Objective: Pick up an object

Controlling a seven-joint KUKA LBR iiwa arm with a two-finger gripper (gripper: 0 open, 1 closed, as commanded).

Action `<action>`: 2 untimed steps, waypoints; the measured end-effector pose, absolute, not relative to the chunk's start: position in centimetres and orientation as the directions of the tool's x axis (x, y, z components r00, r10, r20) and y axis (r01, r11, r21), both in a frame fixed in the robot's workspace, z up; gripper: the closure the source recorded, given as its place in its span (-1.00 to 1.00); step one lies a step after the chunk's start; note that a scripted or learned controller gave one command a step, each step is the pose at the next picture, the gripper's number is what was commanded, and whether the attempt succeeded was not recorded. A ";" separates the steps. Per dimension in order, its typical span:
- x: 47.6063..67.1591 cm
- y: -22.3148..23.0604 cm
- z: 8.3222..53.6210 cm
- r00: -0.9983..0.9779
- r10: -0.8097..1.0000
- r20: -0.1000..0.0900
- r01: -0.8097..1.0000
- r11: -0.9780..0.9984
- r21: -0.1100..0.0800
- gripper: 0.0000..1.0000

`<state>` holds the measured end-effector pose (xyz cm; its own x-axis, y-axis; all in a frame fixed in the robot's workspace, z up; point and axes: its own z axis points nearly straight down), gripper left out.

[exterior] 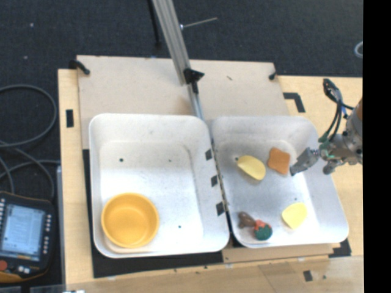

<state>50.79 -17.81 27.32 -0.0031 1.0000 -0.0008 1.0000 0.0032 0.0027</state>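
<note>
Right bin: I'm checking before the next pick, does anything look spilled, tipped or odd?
Nothing stands out. The right bin holds an orange block, two yellow pieces and a small brown-green-red toy, all lying separately on its floor.

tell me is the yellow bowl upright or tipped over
Upright: the yellow bowl sits in the left bin with its round opening facing up.

I judge this a robotics lab. My camera shows a plywood bench (171, 81) on dark carpet (73, 17), two white bins (153, 127) mounted side by side, an aluminium mast (171, 29), loose cables (24, 145), and a teach pendant (21, 231) at lower left.
</note>
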 end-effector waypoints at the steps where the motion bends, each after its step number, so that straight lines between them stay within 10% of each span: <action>1: 50.8 -17.8 27.3 -0.002 1.000 -0.001 1.000 0.002 0.003 -1.00; 2: 51.3 -17.6 21.2 0.000 1.000 0.000 1.000 0.000 -0.004 -1.00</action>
